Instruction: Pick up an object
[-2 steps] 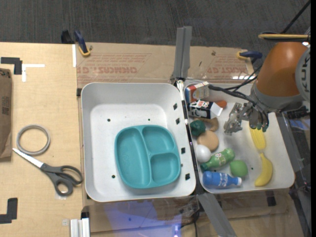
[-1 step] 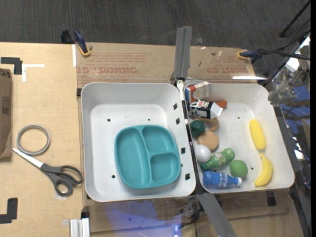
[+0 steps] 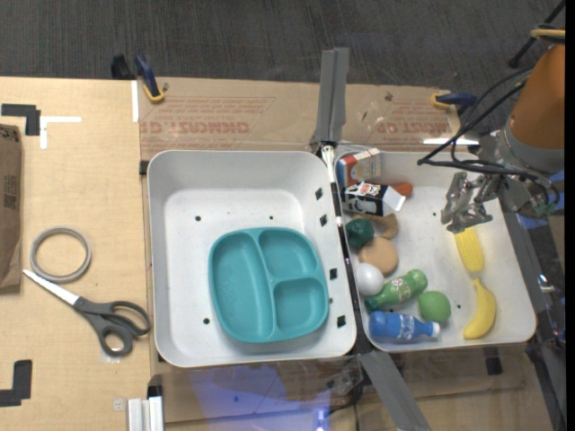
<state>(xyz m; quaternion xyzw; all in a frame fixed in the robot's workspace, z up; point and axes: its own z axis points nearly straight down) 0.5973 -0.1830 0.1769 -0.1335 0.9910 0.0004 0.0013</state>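
My gripper [image 3: 467, 217] hangs in the upper right part of the right bin [image 3: 517, 259], fingers pointing down and apart with nothing between them. Just below its tips lies a short yellow piece [image 3: 469, 250], and a banana [image 3: 482, 312] lies nearer the front. Along the bin's left side sit a black-and-white carton [image 3: 368, 197], a small orange-and-white carton [image 3: 364, 162], a dark green item [image 3: 359, 232], a tan egg shape [image 3: 380, 257], a white ball [image 3: 368, 278], a green bottle [image 3: 401, 287], a green lime [image 3: 434, 305] and a blue bottle [image 3: 402, 328].
The left bin [image 3: 180, 196] holds a teal divided plate [image 3: 269, 284]. On the wooden bench to the left lie scissors [image 3: 94, 308] and a tape roll [image 3: 60, 252]. The arm's orange band [image 3: 544, 97] and cables stand over the right bin's far right corner.
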